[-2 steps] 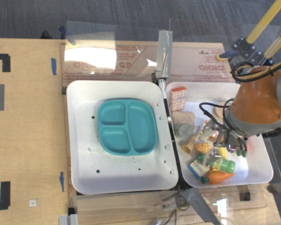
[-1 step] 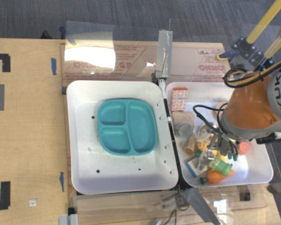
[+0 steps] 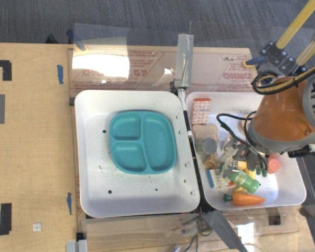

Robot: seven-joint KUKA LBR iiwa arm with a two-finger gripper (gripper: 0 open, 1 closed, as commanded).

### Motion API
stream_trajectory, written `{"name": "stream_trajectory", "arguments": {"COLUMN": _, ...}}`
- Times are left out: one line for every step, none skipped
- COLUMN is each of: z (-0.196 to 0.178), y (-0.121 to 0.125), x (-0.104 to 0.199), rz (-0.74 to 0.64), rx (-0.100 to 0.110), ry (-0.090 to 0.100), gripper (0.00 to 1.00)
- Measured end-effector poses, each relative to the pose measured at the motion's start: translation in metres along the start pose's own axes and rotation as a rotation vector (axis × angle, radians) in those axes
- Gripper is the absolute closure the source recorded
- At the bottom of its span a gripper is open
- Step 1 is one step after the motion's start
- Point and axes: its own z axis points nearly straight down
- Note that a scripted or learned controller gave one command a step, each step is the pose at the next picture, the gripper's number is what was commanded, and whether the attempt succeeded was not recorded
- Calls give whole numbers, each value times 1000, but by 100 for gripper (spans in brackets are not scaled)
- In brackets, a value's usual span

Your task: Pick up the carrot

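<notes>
The metal two-finger pincer (image 3: 235, 160) hangs low over the right-hand shallow white bin (image 3: 290, 192), under the grey arm's orange band (image 3: 280, 113), its tip down among a cluster of small toys; whether it is wide or narrow cannot be told, since cables and clutter hide the tips. Just beside it lie a green and yellow plastic toy (image 3: 245, 180) and, towards the right wall, a small pink rounded piece (image 3: 273, 165). The orange plastic carrot with a green stub end (image 3: 245, 198) lies flat on the bin floor near the front edge — just below the green toy and apart from the pincer. Further back in the same bin sit a brown rounded block (image 3: 205, 132) and a red-and-white printed carton (image 3: 201, 109). The left-hand shallow white bin (image 3: 92, 140) holds a teal plastic tray with three compartments (image 3: 143, 142). Both bins rest on the pale wooden worktop (image 3: 29, 140) — black corner marks show at its left edge.
</notes>
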Motion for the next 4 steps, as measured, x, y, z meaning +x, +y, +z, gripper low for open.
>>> {"name": "stream_trajectory", "arguments": {"z": -1, "y": 0, "x": -1, "rz": 0, "rx": 0, "ry": -2, "gripper": 0}}
{"name": "stream_trajectory", "arguments": {"z": 11, "y": -2, "x": 17, "rz": -62, "rx": -3, "ry": -12, "gripper": 0}}
{"name": "stream_trajectory", "arguments": {"z": 14, "y": -6, "x": -31, "rz": -223, "rx": -4, "ry": 9, "gripper": 0}}
{"name": "stream_trajectory", "arguments": {"z": 13, "y": -1, "x": -28, "rz": -133, "rx": 4, "ry": 2, "gripper": 0}}
